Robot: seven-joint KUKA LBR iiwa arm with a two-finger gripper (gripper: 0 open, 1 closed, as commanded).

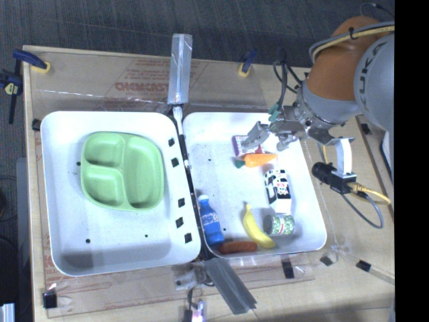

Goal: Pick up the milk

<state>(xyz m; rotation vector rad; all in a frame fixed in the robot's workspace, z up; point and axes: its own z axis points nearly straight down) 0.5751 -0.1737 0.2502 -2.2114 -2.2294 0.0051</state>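
Milk carton (277, 186), white with black cow patches, is seen lying in the right bin (211, 136), toward that bin's right wall and about midway down it; its long axis is judged to run roughly up-and-down the view, slightly tilted. Just below it a green can (282, 225) is noted, close to or touching the carton's lower end, and a banana (255, 226) beside that; a sausage-like brown piece (238, 247) lies at the bin's bottom edge, a blue bottle (210, 219) along the divider. Above the carton, near but apart, an orange carrot (260, 158) is seen with a purple packet (240, 142) at its upper left. The gripper (273, 132) is placed above those two, so the milk lies below it in the view, past the carrot. The fingers are seen spread apart, with nothing between them; the left one hangs over the purple packet, though contact cannot be told. A descent here is judged likelier to meet carrot or packet than milk; a shift down the view, with the jaws set across the carton's short width, is what the pick would call for. The left bin (60, 247) bears a green divided plate (123, 170), well apart
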